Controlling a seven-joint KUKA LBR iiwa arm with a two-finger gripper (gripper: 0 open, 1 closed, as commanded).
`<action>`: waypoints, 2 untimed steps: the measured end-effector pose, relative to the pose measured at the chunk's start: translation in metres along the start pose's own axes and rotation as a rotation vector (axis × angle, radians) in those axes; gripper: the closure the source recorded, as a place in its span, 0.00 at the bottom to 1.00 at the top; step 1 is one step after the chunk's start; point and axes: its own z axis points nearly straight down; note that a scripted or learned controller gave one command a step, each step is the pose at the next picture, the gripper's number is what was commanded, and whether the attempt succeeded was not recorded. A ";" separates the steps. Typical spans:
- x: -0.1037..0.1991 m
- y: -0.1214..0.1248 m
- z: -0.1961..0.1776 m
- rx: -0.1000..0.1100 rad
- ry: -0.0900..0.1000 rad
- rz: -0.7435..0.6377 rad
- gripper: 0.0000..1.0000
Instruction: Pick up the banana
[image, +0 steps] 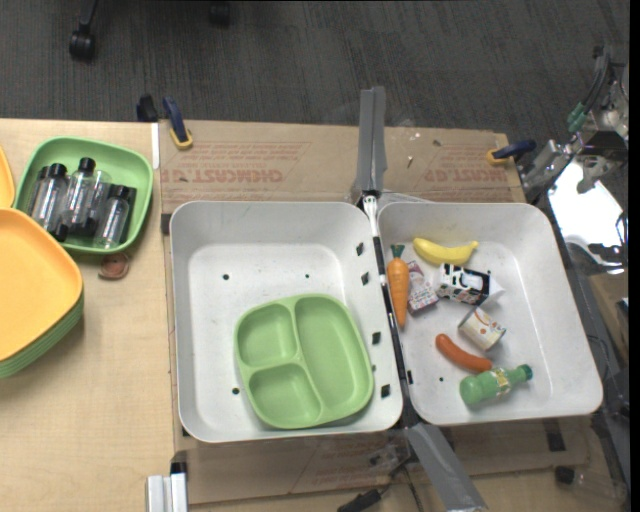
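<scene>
Whether the pincer is open or closed cannot be told. The banana (445, 250) lies on its side in the right bin (555, 320), towards the far wall, just right of the carrot (398, 290) and close to a black-and-white carton (468, 286). A green divided plate (300, 360) rests in the left bin (205, 300) on the bench (90, 440).

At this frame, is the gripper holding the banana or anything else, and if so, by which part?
Nothing is held. The banana lies untouched in the right bin, near its back wall, beside the carrot.
</scene>
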 end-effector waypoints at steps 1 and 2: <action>-0.015 0.002 0.079 -0.001 -0.001 -0.041 0.00; -0.014 0.003 0.080 -0.001 -0.001 -0.042 0.00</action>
